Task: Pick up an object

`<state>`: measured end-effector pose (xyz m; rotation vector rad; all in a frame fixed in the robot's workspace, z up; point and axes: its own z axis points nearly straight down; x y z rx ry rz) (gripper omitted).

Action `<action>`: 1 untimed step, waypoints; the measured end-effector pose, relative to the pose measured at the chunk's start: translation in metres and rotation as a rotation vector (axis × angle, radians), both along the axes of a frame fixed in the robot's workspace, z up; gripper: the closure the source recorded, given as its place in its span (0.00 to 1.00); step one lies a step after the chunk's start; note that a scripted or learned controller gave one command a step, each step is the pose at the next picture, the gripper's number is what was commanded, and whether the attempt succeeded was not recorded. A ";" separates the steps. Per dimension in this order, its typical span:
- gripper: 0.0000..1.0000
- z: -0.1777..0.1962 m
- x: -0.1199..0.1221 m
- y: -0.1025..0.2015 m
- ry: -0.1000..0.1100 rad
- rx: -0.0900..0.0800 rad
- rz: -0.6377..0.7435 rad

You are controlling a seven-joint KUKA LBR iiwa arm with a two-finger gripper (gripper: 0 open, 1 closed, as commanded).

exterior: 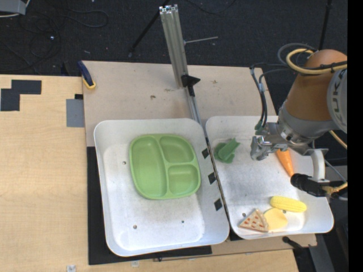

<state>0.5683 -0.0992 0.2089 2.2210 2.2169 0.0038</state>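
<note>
The arm's metal two-finger jaws (261,150) hang over the upper part of the shallow white right-hand bin (249,191), at right of frame; whether they are wide or narrow cannot be told, and nothing shows between them. Just to their right lies an orange carrot-shaped toy (285,161), its long axis running from upper left to lower right. To their left sits a crumpled green leafy toy (227,151). In the bin's lower right corner rest a yellow corn-cob toy (288,204), lying almost level, and a waffle-patterned wedge toy (254,222). The white left-hand bin (113,208) holds a green three-compartment plastic plate (165,166). Part of a letter shows on the arm's grey casing (339,95), unreadable. The beige desk (130,89) meets dark carpet (85,21) at top.
</note>
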 end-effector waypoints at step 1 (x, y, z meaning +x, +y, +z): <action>1.00 0.029 0.001 -0.001 0.003 0.000 0.002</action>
